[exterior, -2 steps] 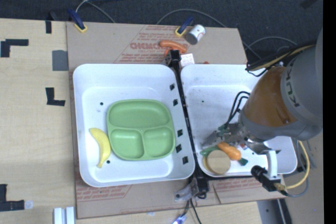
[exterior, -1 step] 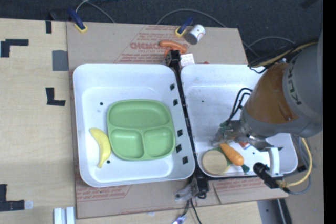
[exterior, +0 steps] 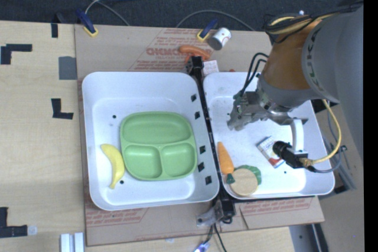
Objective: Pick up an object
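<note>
My gripper hangs over the right bin; jaws' state I cannot tell; carrot lies near.

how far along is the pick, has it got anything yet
Done: the arm has reached into the right bin. In hand: nothing that shows; the gripper hangs over bare bin floor. Left: the grasp and lift. The carrot and round toy lie at that bin's front, the banana and green tray in the left bin.
</note>
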`<move>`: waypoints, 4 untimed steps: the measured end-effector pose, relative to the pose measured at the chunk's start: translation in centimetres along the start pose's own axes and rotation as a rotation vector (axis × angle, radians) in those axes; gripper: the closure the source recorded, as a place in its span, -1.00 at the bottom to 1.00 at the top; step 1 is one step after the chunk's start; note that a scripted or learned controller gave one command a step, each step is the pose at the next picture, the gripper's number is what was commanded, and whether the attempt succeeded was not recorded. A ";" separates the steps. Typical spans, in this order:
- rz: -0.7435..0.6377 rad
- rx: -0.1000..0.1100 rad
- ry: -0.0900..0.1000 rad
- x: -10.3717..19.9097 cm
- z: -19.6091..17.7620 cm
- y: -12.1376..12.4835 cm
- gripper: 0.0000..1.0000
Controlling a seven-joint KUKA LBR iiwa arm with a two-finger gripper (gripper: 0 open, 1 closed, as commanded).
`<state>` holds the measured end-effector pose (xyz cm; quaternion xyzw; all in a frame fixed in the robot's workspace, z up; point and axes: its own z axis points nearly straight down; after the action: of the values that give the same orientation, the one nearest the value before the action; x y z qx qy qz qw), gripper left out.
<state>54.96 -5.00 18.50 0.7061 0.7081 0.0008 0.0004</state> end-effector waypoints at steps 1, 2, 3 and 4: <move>0.001 0.003 -0.001 -0.1 0.1 -0.1 -1.00; 0.002 0.000 -0.001 -4.6 9.9 0.6 -1.00; 0.001 -0.003 -0.002 -4.8 9.9 6.7 -1.00; 0.003 -0.004 -0.006 -13.0 9.8 6.5 -1.00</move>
<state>61.51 -17.93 8.72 0.7071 0.7071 0.0001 0.0038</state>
